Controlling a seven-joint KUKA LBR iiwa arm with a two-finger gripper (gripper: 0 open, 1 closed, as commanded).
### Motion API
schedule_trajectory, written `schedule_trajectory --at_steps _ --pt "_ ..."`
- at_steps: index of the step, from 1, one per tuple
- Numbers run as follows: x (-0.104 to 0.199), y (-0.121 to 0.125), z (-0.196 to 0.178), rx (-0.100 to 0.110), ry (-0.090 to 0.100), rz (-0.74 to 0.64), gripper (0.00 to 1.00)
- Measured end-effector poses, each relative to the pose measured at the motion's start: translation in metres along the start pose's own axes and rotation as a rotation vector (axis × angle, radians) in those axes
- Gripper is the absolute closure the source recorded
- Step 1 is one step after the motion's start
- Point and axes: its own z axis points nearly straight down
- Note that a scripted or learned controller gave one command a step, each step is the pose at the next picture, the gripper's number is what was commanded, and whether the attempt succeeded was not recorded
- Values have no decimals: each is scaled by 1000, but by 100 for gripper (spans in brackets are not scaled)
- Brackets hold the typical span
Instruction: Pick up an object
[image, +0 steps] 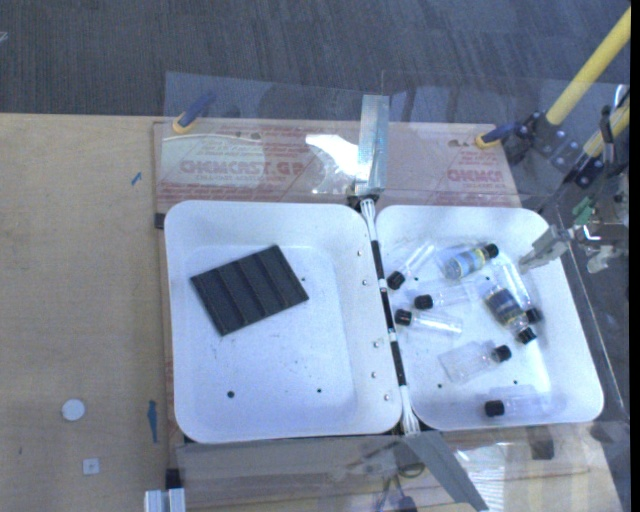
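Note:
Several clear vials with black caps lie scattered in the right bin (580, 400). One with a pale blue label (466, 261) lies near the back, and a darker one (506, 303) lies just right of the middle. Another clear vial (473, 358) and a fourth (516, 405) rest toward the front. A dark ridged slab (249, 288) lies tilted in the left bin (190, 400). My gripper (560, 243) hangs at the right bin's right rim, above the wall, pointing in toward the vials and touching none of them.
A metal bracket (373, 152) stands behind the seam between the bins. Clamps (192, 112) and a yellow rod (592, 70) sit along the back. Bare bench lies to the left, with a small white disc (73, 409).

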Motion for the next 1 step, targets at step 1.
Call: schedule_trajectory --at_steps 1 --pt "-15 -5 121 2 5 65 0"
